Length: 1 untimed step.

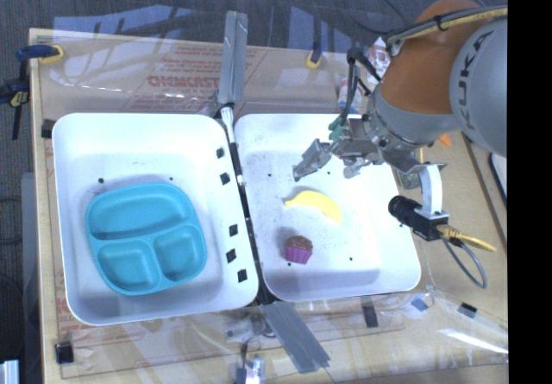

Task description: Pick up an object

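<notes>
Item 1 — blue divided tray [145,237], left bin [73,136]: stiff, broad, poor to pinch.
Item 2 — cupcake [298,248], right bin [392,274], just below the banana: small, likely light and soft; take across its sides.
Item 3 — banana [315,204], mid right bin: light, smooth, curved; grip across the middle.
Item 4 — gripper [304,168], just above the banana, fingers spread and holding nothing.

The arm [470,63] is cased in smooth grey shells, with black "KUKA" lettering seen on the upper segment. A rounded orange band [427,54] is fitted above the wrist. Black cables [371,72] are routed along the casing. The tool [332,158] is built of grey metal parts, with a black cylindrical fitting [417,214] mounted beside it.
</notes>
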### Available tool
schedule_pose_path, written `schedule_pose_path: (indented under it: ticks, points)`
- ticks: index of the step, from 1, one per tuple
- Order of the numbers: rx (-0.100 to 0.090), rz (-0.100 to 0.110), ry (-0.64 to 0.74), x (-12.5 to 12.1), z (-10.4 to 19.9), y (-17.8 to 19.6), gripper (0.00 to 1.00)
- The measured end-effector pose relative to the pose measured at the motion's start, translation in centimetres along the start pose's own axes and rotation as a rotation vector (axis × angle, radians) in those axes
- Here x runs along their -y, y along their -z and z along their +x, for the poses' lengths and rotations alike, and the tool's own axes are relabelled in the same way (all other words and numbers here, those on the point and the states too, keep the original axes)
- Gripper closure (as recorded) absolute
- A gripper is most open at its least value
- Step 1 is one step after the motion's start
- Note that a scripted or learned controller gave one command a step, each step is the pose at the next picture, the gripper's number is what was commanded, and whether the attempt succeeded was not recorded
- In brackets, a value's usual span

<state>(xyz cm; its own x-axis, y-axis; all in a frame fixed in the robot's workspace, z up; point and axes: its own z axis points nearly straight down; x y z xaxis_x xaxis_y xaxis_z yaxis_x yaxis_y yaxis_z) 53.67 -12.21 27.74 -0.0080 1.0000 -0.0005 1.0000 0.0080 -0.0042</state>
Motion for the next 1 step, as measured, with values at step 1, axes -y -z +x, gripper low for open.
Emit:
schedule_pose_path:
  ticks: [1]
  points:
    - [-0.002, 0.004, 0.149, 6.07, -1.65, -12.45, 0.00]
